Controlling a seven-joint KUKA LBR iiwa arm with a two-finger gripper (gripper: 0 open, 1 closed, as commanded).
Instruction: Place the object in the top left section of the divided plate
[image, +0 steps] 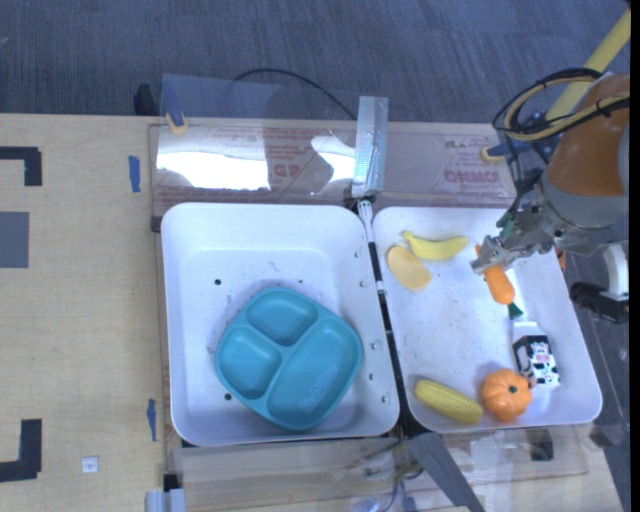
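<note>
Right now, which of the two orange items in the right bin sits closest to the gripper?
The small carrot, directly under the gripper. The round orange pumpkin lies at the bin's near edge, beside the corn.

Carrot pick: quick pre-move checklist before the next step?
1. Carrot between the fingers: cannot tell; gripper sits right over its top end.
2. Carrot off the right bin floor: cannot tell.
3. Plate in the left bin, flat: ok.
4. Top left section free of items: ok.
5. Path over the divider between the bins clear: ok.
6. Neighbours banana and chip apart from the carrot: ok.
</note>
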